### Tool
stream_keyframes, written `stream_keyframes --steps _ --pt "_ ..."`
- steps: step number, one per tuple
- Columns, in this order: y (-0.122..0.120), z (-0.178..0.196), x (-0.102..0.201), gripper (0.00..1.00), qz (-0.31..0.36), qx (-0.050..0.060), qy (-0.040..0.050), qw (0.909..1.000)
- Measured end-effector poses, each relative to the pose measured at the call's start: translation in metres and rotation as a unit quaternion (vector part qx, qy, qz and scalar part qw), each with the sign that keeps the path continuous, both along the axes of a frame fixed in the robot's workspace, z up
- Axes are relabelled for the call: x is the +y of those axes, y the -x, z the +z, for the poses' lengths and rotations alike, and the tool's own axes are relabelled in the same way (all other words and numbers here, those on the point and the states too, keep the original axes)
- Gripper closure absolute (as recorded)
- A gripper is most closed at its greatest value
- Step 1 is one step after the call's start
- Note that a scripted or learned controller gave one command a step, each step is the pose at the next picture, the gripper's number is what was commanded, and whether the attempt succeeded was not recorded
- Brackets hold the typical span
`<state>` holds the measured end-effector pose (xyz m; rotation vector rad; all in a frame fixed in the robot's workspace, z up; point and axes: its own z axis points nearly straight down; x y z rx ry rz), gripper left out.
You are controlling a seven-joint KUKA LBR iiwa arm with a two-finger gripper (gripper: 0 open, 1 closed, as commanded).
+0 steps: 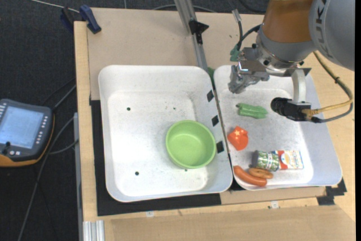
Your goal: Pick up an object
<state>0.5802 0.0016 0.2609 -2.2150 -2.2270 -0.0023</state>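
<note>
My gripper (237,84) hangs over the back left part of the right bin (316,138), above and a little left of a green pepper-like piece (251,111). Nothing shows between its fingers. Farther toward the front of the same bin lie a red-orange pepper (238,137), a small can with a green and red label (276,160), and a sausage (250,176) at the front edge. A green bowl (190,144) sits in the left bin (121,121), near its right wall.
A slanted metal pole (186,8) rises behind the bins. A blue clamp (89,18) grips the bench's back left corner. A handheld pendant (22,130) lies off the bench at the left. Cables run beside the right bin.
</note>
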Motion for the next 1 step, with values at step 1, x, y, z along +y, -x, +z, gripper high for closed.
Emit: stream_keyframes --steps 1 --pt "-0.0030 -0.0031 0.0536 1.00 0.000 0.000 0.0002 1.0000"
